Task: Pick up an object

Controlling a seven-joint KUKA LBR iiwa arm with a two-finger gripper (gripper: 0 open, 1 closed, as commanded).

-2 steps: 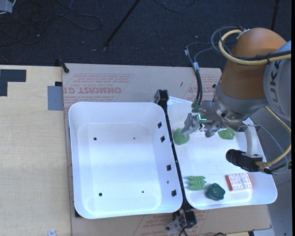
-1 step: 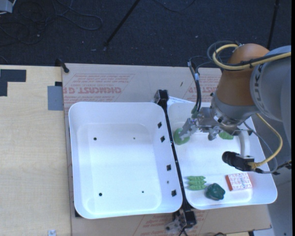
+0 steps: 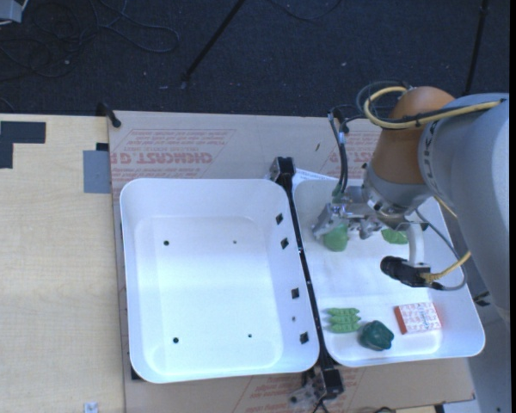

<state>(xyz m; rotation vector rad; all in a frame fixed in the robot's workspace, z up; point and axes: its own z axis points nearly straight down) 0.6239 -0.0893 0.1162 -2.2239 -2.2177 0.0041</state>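
My gripper hangs low over the back of the right bin, under the grey arm with its orange band. A light green lump lies right at the gripper's left side, touching or just below it. A second light green piece shows at the gripper's right side, partly hidden by it. Near the bin's front lie a green ridged object, a dark green round object and a small red-and-white box.
The left bin stands beside the right one, with a black divider rail between them. A black cable end hangs from the wrist over the right bin. Both bins rest on cardboard on the bench.
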